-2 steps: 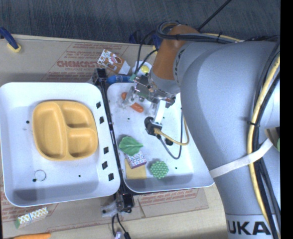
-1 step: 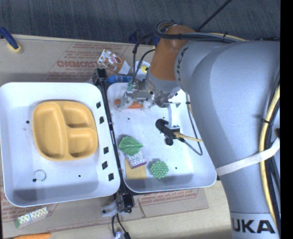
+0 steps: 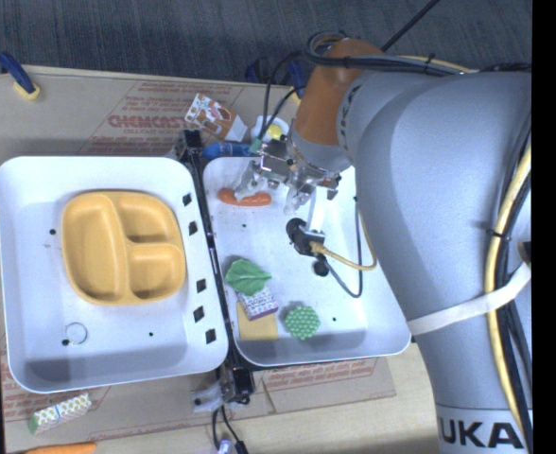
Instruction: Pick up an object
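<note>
My gripper [image 3: 276, 183] hangs over the far end of the right bin [image 3: 382, 310], under the orange wrist band. An orange carrot-like piece [image 3: 243, 198] lies just left of the gripper on the bin floor. Toward the near end lie a green leaf [image 3: 247, 275], a small purple patterned block [image 3: 259, 304], a yellow block [image 3: 257, 326] and a green dotted ball [image 3: 303, 322]. None of these sits between the gripper's parts as far as I can see.
A yellow divided tray [image 3: 124, 246] fills the middle of the left bin [image 3: 23, 348]. A black cable plug [image 3: 300, 235] with a yellow lead dangles into the right bin. A snack packet [image 3: 205, 113] lies behind the bins. The arm's grey body covers the right side.
</note>
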